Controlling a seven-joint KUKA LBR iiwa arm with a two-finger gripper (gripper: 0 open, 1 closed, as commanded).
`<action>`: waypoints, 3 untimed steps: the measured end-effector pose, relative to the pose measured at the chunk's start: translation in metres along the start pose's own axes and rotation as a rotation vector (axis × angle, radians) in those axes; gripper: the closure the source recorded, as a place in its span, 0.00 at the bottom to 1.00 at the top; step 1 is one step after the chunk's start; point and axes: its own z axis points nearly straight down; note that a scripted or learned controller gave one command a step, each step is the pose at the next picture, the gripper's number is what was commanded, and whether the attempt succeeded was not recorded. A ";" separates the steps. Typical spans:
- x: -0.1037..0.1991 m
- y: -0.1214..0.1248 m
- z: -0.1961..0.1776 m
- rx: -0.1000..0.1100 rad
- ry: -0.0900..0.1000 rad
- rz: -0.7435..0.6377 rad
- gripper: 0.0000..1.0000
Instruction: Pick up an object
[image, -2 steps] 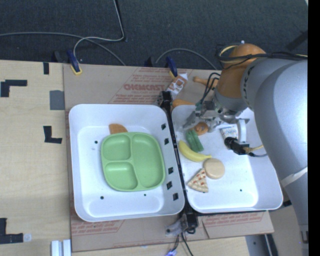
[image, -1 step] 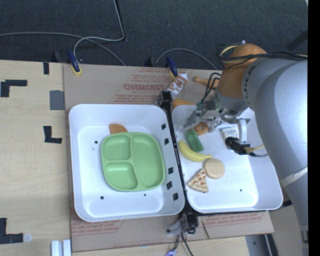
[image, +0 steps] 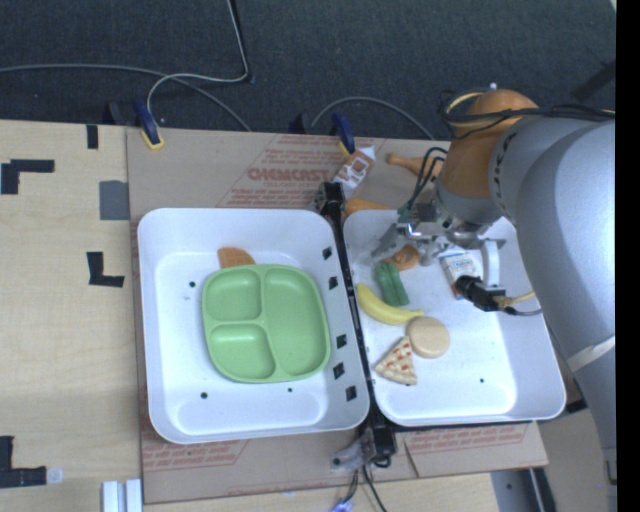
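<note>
As the gripper (image: 405, 243) hangs low in the right bin (image: 520, 385) over a small orange item (image: 405, 258) beside the green piece (image: 392, 283), you can't tell its finger state; crowded w/ the banana (image: 385, 307), so a descent may nudge neighbours, not grasp.

My arm (image: 570, 220) enters from the right side of the view, its broad grey link filling the upper right. The orange band (image: 480, 140) sits above my wrist, which bends downward toward the worktop. My tool (image: 405, 240) hangs low at the wrist's end, pointing to the left. A black cable (image: 430, 165) loops along the wrist beside the orange band.
</note>
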 end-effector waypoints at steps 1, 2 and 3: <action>0.009 -0.013 0.000 0.000 -0.001 0.001 0.00; 0.009 -0.013 -0.010 0.001 -0.001 0.000 1.00; 0.009 -0.013 -0.010 0.001 0.000 0.001 0.00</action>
